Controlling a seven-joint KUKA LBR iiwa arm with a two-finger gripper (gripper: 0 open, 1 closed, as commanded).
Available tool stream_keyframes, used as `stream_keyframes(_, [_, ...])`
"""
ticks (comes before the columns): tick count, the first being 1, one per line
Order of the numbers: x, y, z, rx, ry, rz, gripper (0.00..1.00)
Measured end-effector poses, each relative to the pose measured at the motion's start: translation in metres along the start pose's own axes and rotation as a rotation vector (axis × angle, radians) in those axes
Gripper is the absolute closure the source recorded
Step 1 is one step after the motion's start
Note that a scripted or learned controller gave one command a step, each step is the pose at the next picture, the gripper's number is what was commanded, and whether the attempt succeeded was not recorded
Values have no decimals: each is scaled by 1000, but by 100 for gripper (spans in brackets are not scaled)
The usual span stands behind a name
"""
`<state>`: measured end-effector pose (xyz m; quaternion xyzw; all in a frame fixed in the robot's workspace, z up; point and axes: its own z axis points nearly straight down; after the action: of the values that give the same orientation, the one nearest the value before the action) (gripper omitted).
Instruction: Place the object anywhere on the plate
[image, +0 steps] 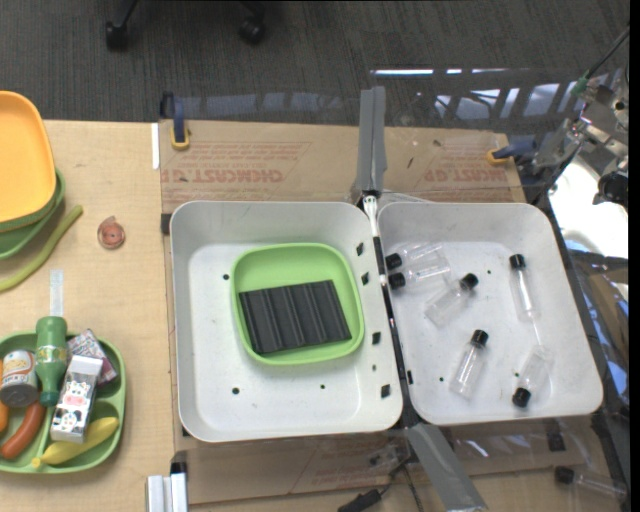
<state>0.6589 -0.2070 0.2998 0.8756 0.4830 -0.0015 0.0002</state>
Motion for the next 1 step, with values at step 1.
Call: stream_keyframes(1, [0,0,37,2,-1,17,0])
